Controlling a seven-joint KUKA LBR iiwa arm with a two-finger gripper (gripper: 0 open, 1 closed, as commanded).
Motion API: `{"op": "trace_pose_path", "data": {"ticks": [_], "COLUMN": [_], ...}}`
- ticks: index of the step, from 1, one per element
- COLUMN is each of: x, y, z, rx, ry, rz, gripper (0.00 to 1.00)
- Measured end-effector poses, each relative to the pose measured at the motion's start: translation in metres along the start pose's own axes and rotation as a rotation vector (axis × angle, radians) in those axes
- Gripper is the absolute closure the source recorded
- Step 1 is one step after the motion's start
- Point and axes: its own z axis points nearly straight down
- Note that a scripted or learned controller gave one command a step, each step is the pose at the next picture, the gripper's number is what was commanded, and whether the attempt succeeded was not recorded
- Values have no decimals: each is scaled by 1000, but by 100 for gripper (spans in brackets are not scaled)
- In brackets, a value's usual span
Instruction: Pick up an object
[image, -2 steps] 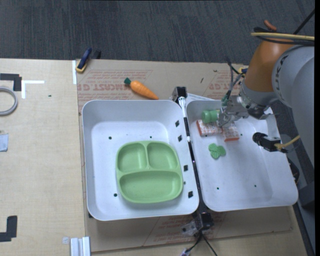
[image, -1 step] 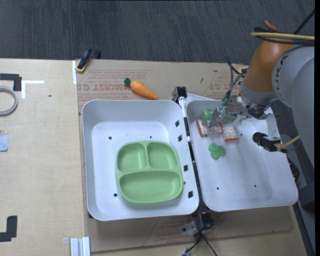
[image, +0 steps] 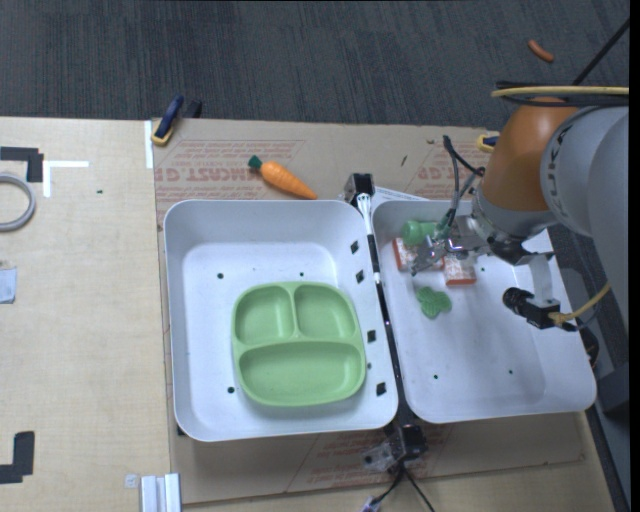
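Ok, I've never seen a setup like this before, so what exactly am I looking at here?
One camera looks down at a slant on a bench with two white bins. The grey and orange robot arm reaches in from the right; its gripper is down in the right bin, among a red and white item and small green pieces. Whether it holds anything is unclear. The left bin holds a green divided plate. A toy carrot lies outside on the cardboard.

A pale green plate (image: 298, 345) lies in the white left bin (image: 190, 320). An orange carrot (image: 284, 178) with a green top lies behind that bin
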Motion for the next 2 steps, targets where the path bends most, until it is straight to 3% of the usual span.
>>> {"op": "trace_pose_path", "data": {"ticks": [1, 2], "x": [-2, -1], "y": [1, 1], "z": [-10, -10], "rx": [-1, 0], "ry": [-2, -2], "rz": [2, 1], "gripper": [100, 0]}}
